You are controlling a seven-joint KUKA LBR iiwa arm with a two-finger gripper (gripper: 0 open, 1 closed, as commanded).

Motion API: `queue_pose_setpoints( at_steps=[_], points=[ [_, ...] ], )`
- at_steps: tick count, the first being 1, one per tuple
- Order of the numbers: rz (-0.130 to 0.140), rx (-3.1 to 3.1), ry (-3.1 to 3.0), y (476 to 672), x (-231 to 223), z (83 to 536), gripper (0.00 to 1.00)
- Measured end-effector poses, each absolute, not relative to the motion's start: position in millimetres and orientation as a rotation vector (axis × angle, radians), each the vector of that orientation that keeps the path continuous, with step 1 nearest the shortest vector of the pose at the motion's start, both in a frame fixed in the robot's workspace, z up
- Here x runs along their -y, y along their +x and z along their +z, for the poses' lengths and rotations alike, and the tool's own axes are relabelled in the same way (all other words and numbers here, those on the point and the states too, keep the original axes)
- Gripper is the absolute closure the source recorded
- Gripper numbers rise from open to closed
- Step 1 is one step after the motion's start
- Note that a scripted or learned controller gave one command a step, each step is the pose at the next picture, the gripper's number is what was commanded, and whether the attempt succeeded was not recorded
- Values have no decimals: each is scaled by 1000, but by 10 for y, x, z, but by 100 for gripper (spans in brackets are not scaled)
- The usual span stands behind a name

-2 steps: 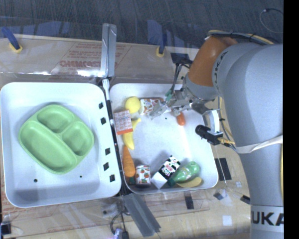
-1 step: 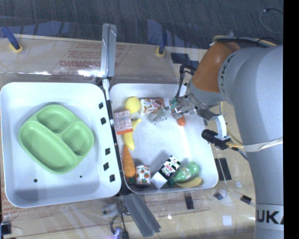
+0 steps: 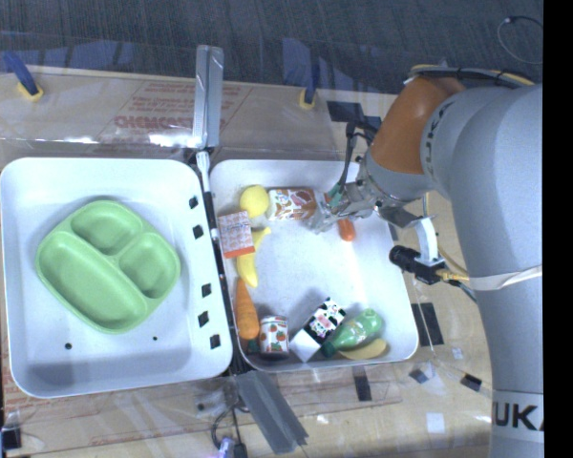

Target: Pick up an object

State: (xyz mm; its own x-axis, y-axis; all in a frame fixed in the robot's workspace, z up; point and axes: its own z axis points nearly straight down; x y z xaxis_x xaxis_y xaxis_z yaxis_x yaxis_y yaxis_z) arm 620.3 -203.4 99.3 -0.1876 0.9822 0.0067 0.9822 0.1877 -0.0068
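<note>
My gripper (image 3: 337,204) is low in the right bin (image 3: 382,256), near its far right corner. It hangs just right of a snack packet (image 3: 291,201) and just above a small red-orange piece (image 3: 347,229). A lemon (image 3: 255,199) lies left of the packet. Along the bin's left wall are an orange-and-white box (image 3: 234,233), a banana (image 3: 246,267) and a carrot (image 3: 246,311). At the near edge stand a small can (image 3: 274,334), a black-and-white carton (image 3: 320,324) and a green bottle (image 3: 355,330).
The left bin (image 3: 38,351) holds a green divided plate (image 3: 108,263). The grey arm with its orange band (image 3: 406,127) covers the right side of the view. A metal divider (image 3: 208,93) stands between the bins at the far side.
</note>
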Motion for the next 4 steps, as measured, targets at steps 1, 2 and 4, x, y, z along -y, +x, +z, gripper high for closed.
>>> queue_pose_setpoints(
  at_steps=[1,2,4],
  points=[
    [5,2397,-2023,5961,2089,1024,100],
    [3,2433,-1983,6279,1422,2092,100],
    [1,2433,-1990,6207,1349,930,0]
  ],
)
